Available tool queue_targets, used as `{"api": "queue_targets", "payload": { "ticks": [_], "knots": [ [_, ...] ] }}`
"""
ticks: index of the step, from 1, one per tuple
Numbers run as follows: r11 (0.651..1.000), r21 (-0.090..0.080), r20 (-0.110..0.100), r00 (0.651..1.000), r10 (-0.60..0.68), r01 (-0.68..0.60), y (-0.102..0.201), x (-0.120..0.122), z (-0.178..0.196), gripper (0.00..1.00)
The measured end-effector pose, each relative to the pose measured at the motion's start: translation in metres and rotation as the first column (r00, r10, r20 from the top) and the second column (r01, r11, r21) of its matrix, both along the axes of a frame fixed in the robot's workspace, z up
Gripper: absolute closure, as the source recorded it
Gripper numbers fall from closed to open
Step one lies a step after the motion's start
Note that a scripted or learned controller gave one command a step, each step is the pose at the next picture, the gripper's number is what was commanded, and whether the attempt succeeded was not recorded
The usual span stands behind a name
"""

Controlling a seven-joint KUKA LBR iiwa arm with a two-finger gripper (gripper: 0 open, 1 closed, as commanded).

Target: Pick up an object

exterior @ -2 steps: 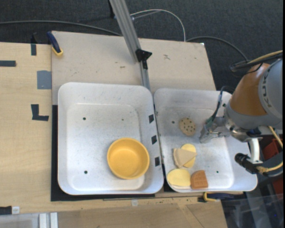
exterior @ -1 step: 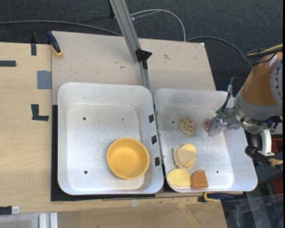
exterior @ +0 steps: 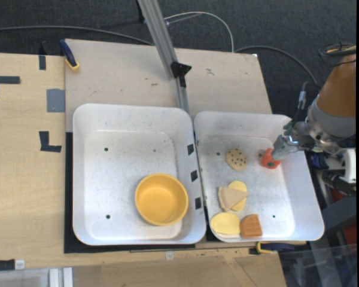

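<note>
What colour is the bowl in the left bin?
Yellow: the bowl shows clearly in the camera view.

From my seat I read both bins, the left bin (exterior: 90, 160) and the right bin (exterior: 299, 208), as smooth white plastic, speckled with dark flecks. The yellow bowl (exterior: 161, 199) looks like matt plastic. The bench (exterior: 18, 148) shows pale wood grain, with a plainer, scuffed board (exterior: 119, 70) at its back edge. The slanted pole (exterior: 158, 26) looks like brushed grey metal. The cookie (exterior: 236, 158) has a rough, crumbly look.
</note>
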State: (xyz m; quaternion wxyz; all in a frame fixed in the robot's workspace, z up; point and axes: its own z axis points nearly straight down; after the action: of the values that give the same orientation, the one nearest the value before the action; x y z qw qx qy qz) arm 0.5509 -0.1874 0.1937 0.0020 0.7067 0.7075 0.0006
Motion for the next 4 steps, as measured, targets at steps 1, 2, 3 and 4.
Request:
{"api": "queue_targets", "payload": {
  "ticks": [1,2,3,4],
  "knots": [
    [1.000,0.000,0.001,1.000,0.001,-0.001,0.000,0.001,0.053,1.00],
    [1.000,0.004,-0.004,1.000,0.006,-0.006,0.057,0.011,0.056,1.00],
    [1.000,0.004,-0.005,1.000,0.006,-0.006,0.107,0.009,0.060,1.00],
    [1.000,0.004,-0.004,1.000,0.007,-0.007,0.163,0.009,0.064,1.00]
  ]
}}
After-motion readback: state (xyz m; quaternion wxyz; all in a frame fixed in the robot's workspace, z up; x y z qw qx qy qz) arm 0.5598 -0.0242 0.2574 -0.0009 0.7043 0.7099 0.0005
